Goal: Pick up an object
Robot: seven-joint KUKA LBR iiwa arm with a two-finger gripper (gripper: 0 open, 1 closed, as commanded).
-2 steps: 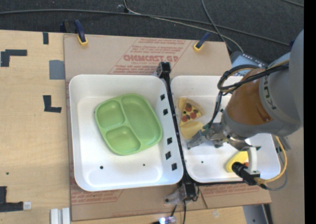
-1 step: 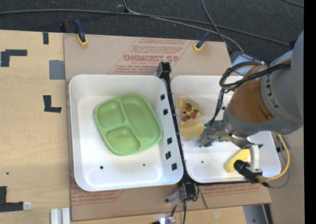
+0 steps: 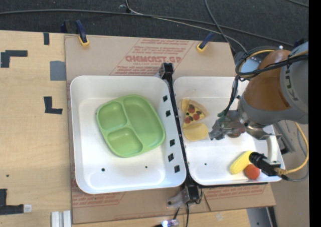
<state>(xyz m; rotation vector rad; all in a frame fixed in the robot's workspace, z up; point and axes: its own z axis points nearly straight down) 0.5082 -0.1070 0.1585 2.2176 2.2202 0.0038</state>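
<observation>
Hovering: my fingers (image 3: 219,132), spread unclear, in the right bin (image 3: 215,83)
Nearest: pizza slice (image 3: 192,112), at 10 o'clock

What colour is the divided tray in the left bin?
Light green tray, seen in the camera view.

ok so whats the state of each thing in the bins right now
green tray: flat, upright, in the left bin
pizza slice: flat in the right bin
yellow piece: flat, below the pizza slice
yellow and red toy: lying near the right bin's front corner
end effector: low beside the yellow piece
</observation>
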